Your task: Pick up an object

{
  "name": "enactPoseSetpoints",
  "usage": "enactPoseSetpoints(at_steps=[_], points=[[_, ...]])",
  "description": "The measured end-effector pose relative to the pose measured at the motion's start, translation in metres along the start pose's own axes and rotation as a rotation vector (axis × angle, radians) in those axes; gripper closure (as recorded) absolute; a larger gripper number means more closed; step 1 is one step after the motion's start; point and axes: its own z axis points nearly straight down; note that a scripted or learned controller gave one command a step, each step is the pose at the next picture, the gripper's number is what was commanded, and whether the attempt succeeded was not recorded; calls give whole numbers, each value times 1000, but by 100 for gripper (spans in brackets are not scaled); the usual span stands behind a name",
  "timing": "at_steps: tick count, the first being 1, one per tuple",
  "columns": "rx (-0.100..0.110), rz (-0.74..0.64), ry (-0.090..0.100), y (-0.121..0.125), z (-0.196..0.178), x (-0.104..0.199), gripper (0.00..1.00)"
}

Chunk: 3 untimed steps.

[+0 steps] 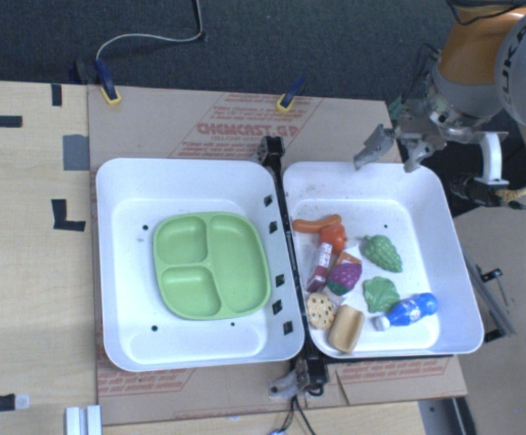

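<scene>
Hovering above the far rim of the right bin point(444, 193), the gripper point(392, 149) hangs with its two fingers spread apart and nothing between them, a stance that suits a descent not yet begun. Its wrist, and the orange band above it, lean in from the right. Below and toward the near side of the gripper, well apart from it, the small objects lie clustered in the right bin: a carrot point(317, 225) nearest, a leafy green piece point(382, 253) beside it, then a slim bottle point(322, 265) touching a purple and green piece point(345, 275). Farther from the gripper sit a second green piece point(380, 293), a blue bottle point(410, 310), a cookie point(318, 310) and a bread roll point(345, 328). Beyond the divider, farthest from the gripper, the left bin point(118, 243) holds a green divided plate point(212, 265). Loose crowding probably makes the outlying pieces easier targets.
</scene>
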Motion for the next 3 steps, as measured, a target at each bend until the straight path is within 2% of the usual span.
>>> enactPoseSetpoints(at_steps=[1,2,3], points=[[2,-1,1,-23,76,64,0],[0,1,1,-65,163,38,0],[-8,0,0,-92,172,30,0]])
